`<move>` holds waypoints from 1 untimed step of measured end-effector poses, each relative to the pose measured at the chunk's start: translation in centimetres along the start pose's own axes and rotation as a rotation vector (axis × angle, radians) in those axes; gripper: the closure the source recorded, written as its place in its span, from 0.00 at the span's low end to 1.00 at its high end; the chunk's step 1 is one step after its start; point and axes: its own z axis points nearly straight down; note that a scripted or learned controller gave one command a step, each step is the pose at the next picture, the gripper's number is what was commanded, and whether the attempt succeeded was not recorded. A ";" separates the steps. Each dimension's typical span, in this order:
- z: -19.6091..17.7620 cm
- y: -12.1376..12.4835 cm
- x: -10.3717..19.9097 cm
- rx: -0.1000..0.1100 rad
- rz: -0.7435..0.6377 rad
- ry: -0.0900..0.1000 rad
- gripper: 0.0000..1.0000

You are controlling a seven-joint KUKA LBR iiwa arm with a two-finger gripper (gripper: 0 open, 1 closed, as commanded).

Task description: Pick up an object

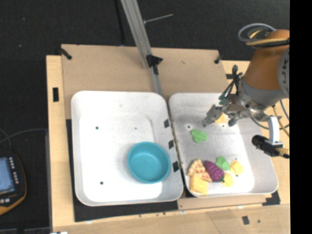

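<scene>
I read no labels or writing anywhere. My gripper hangs over the right bin with its fingers spread around one small yellow piece, too small to judge its axis. One green piece lies just below-left, a cluster of about six toy foods sits at the near edge, and one blue bowl sits in the left bin.

I find no writing, label, brand, number or sign that I can read anywhere here. The handheld device at the left edge shows a lit screen, but whatever it displays is too small and blurred for me to make out.
</scene>
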 end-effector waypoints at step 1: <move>0.0 0.0 0.0 0.000 0.001 0.000 0.00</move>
